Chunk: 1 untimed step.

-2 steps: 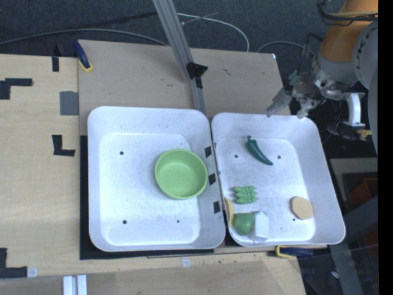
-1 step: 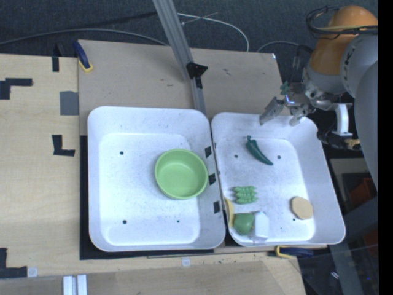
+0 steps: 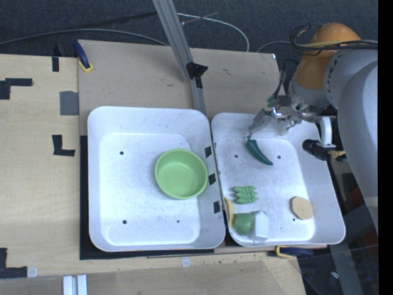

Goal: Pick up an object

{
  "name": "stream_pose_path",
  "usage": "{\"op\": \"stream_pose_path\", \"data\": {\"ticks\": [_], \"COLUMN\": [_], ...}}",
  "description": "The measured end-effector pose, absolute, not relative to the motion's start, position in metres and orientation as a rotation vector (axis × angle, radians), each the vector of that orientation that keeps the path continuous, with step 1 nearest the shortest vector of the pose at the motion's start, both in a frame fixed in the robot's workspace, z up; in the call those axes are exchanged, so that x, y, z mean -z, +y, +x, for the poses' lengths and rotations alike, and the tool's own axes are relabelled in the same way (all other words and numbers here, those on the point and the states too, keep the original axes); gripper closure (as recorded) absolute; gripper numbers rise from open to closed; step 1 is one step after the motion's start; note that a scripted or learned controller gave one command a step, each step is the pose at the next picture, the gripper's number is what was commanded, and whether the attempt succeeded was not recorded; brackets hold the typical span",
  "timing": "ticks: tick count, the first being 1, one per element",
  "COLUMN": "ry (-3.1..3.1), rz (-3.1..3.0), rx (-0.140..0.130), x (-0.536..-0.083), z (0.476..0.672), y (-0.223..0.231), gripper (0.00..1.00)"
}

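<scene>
No brand, label or readable writing shows on any item or on the bins.

The bench (image 3: 135, 72) carries two shallow white bins side by side, their inner rims touching along the middle. The left bin (image 3: 110, 183) holds one green bowl (image 3: 181, 174), upright, slightly right of the bin's centre; bare floor lies around it on all sides, widest to the left and toward the near edge. The right bin (image 3: 319, 183) is more crowded along its near edge and open through its middle.

The gripper (image 3: 256, 128) sits over the far left part of the right bin, close to the far rim. Its fingers angle down and to the left, and their spacing cannot be made out against the metal parts of the wrist, so I cannot tell whether the pincer is wide or narrow. Nothing is visibly held between them.

Just below the gripper lies a dark green chilli-shaped object (image 3: 258, 152), slim and curved, glossy, running from upper left to lower right on the bin floor. Its upper end is very near the fingertips; contact cannot be confirmed.

Well apart, toward the near edge: a small light green ridged piece (image 3: 245, 194), a rounded green object (image 3: 243, 223) beside a pale white block (image 3: 260, 225), and a tan round disc (image 3: 301, 208) near the right wall.

A grey metal pole (image 3: 175, 35) crosses the bench's far side at a slant.
</scene>
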<state>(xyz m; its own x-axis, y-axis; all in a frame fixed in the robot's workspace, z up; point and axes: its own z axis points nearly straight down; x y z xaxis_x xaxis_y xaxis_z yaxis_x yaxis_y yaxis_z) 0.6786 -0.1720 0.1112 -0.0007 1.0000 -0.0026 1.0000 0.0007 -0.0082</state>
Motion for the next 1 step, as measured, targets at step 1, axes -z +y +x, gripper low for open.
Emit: {"op": "stream_pose_path", "data": {"ticks": [1], "ry": [-2.221], "rz": [-2.217], "rx": [-0.010], "x": [-0.1224], "z": [0.6790], "y": [-0.1715], "gripper": [1.00]}}
